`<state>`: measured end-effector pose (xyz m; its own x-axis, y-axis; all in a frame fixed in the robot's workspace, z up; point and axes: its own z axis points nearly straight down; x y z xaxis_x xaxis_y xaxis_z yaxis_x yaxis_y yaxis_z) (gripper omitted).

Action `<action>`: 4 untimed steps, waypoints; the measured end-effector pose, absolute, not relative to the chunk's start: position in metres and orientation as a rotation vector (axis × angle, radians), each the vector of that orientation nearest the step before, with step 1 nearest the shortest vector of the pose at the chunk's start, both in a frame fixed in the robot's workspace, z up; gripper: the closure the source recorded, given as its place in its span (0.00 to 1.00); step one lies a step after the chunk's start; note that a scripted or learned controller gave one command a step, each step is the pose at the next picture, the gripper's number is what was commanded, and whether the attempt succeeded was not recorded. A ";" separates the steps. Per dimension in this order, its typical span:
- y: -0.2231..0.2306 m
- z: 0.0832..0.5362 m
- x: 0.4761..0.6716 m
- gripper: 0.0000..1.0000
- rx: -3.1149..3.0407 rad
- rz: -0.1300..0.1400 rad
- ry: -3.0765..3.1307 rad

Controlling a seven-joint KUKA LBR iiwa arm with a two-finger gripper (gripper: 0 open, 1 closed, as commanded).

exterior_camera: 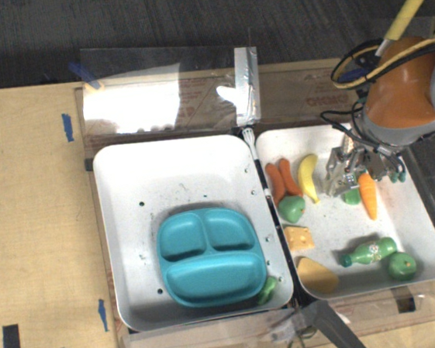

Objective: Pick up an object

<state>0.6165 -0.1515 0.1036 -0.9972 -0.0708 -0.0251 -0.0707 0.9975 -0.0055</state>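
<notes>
My gripper (346, 176) hangs low over the upper right part of the right bin (429, 219). A small green piece (351, 198) lies just below it and an orange carrot (369, 195) lies right beside it. A yellow banana (309, 176) is to its left. Further left lie two orange-red sausages (280, 178) and a green round fruit (290, 209). Nothing can be seen held by the gripper.
The right bin also holds a cheese wedge (299, 238), a tan-yellow piece (316, 273), a green bottle-shaped toy (368, 252) and a green apple (402, 265). In the left bin (121, 219) sits a teal divided plate (210, 256) with a small green item (268, 287) at its corner.
</notes>
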 end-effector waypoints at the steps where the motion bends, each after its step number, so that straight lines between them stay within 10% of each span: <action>1: -0.105 0.233 0.670 1.00 -0.015 0.000 3.123; 2: -0.041 0.254 0.669 1.00 -0.146 0.001 3.125; 3: -0.075 0.301 0.669 1.00 -0.231 -0.004 3.119; 4: -0.070 0.273 0.630 1.00 -0.472 0.001 3.101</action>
